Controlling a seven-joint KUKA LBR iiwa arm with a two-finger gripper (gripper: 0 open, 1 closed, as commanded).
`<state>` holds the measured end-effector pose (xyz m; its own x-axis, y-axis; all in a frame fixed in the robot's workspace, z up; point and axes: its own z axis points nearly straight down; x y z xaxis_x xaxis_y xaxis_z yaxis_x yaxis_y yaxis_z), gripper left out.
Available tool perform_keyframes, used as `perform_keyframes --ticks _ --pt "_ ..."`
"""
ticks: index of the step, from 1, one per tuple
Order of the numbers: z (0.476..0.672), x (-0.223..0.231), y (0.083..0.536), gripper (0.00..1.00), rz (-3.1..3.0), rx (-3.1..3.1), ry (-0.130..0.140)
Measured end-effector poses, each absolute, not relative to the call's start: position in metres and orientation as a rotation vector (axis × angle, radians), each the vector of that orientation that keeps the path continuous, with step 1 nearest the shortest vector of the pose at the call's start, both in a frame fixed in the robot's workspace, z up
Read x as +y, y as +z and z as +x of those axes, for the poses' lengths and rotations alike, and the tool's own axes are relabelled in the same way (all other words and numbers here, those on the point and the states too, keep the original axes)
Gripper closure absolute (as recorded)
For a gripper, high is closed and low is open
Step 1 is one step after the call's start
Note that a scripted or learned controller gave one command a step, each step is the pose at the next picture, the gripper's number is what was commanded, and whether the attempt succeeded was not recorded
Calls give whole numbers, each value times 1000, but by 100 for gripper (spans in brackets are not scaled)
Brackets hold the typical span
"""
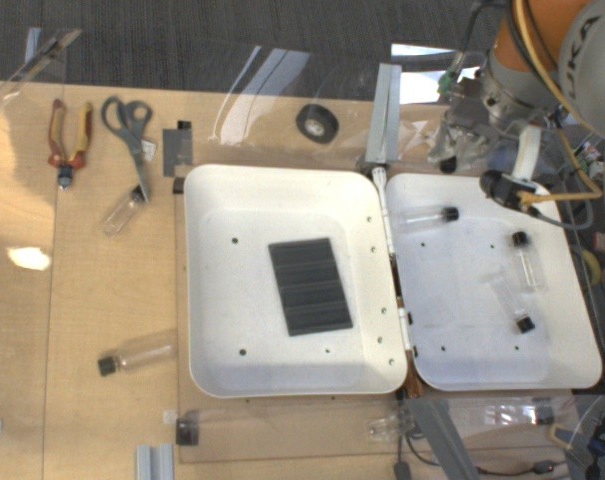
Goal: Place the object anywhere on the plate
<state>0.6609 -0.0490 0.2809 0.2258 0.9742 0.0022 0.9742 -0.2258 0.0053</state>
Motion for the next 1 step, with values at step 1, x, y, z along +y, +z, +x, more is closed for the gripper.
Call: perform_keyframes --ticks 1 --pt "669 7 185 100 1937 2472 3"
